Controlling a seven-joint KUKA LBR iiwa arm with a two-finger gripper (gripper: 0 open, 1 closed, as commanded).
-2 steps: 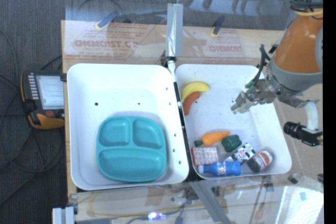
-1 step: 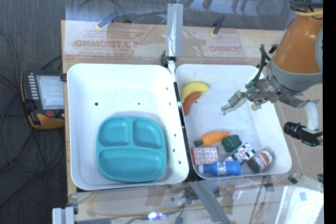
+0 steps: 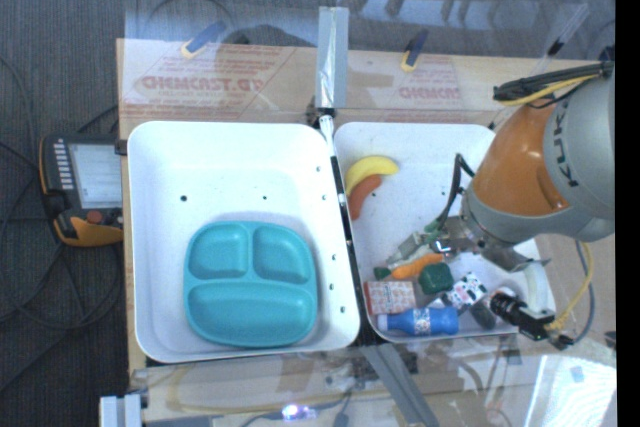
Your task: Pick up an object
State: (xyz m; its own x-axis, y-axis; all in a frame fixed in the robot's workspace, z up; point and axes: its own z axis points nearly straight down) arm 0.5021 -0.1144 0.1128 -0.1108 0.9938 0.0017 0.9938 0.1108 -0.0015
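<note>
The left bin holds a turquoise divided tray near its front, with bare white floor behind it. In the right bin, a yellow banana and an orange piece lie by the dividing wall, well apart from the arm. Along the front edge sit a patterned box, a blue bottle, an orange carrot-like item and a green block, crowded together. The end effector reaches just above this cluster; whether it is apart or together cannot be told. The bin's back half is open room.
</note>
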